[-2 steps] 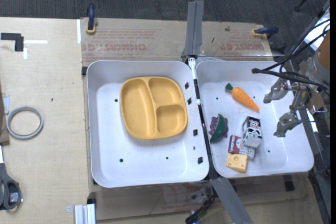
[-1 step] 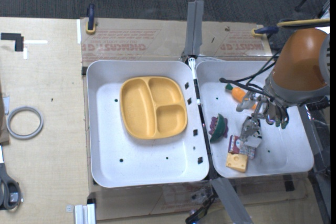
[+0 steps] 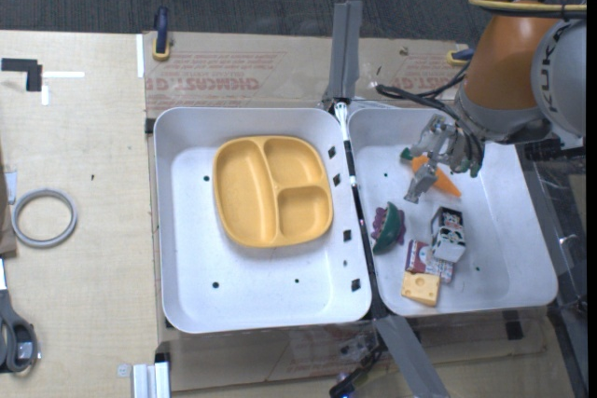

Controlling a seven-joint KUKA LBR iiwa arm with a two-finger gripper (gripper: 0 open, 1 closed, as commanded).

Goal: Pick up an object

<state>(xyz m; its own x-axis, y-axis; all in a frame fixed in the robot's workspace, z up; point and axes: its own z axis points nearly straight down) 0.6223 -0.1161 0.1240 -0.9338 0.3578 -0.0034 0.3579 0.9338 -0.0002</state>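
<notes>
My gripper point(image 3: 427, 177) hangs low over the upper middle of the right bin point(image 3: 522, 284), reaching in from the right under the orange wrist band. Right beneath it lies an orange carrot-shaped piece point(image 3: 450, 185), partly hidden by the gripper; whether they touch is unclear. Further toward the front lie a green and purple item point(image 3: 388, 226), a small black-and-white box point(image 3: 450, 236), a red and white packet point(image 3: 417, 255) and a yellow cheese wedge point(image 3: 422, 287).
The left bin point(image 3: 187, 294) holds a yellow divided plate point(image 3: 273, 189). A grey divider post point(image 3: 345, 51) stands between the bins. On the bench to the left lie a grey tape ring point(image 3: 42, 217) and scissors point(image 3: 17, 342).
</notes>
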